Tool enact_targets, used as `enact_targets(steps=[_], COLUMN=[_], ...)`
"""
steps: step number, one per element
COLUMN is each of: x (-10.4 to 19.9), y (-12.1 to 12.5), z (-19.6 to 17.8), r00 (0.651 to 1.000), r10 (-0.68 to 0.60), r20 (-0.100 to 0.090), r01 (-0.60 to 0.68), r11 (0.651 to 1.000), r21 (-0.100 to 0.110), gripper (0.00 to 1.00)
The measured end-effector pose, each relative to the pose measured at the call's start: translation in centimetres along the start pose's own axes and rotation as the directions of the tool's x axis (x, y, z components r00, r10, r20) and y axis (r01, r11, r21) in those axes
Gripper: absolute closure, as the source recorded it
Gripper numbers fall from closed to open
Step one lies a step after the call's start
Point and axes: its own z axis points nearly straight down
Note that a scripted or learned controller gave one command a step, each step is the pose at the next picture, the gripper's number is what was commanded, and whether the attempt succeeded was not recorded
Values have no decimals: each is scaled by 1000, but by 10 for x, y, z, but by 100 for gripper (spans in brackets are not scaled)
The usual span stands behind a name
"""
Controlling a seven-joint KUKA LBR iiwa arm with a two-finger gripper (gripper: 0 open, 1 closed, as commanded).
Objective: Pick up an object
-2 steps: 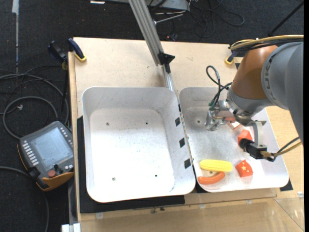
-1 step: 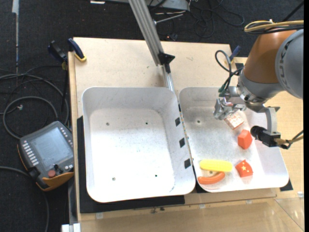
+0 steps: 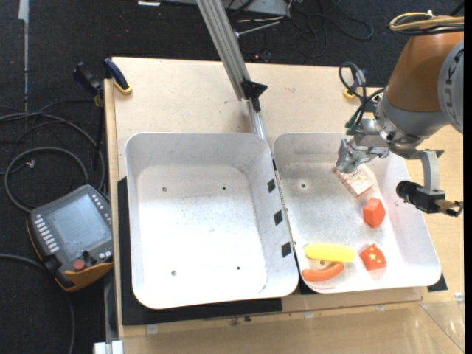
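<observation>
The grey arm with the orange band reaches in over the right-hand shallow white plastic bin [image 3: 413,271], and its gripper [image 3: 352,161] sits low over a small flat packet, pale with a red-and-white pattern [image 3: 356,181], which lies in the upper middle of that bin; the fingers [image 3: 345,158] point down at the packet's upper end and look drawn close together, but whether the packet is truly between them or merely under them I cannot tell — the wrist hides the contact.

That is the first risk: a flat packet lying on the bin floor offers little edge, so the fingers may close on air or only pinch a corner, and a lift would then leave it behind or let it drop partway. Being thin, it would probably slide or tilt rather than seat firmly.

The other pieces lie well apart from the gripper: an orange block [image 3: 374,213] just below and to the right of the packet, a red block with a pale mark [image 3: 373,257] near the bin's lower right, and a yellow banana-shaped toy [image 3: 330,253] touching an orange sausage-shaped toy [image 3: 323,272] at the lower edge; a packet dragged sideways could knock the orange block.

The left-hand white bin [image 3: 147,161] shares the pale counter [image 3: 184,87].
</observation>
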Motion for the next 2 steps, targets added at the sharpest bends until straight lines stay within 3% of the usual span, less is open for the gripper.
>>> enact_targets(steps=[1, 2], x=[0, 41], y=[1, -20], z=[-44, -29], r00=[1000, 1000], r10=[-1, -4], r20=[0, -3], r01=[1, 4], r11=[1000, 1000], r21=[0, 8], gripper=[100, 100])
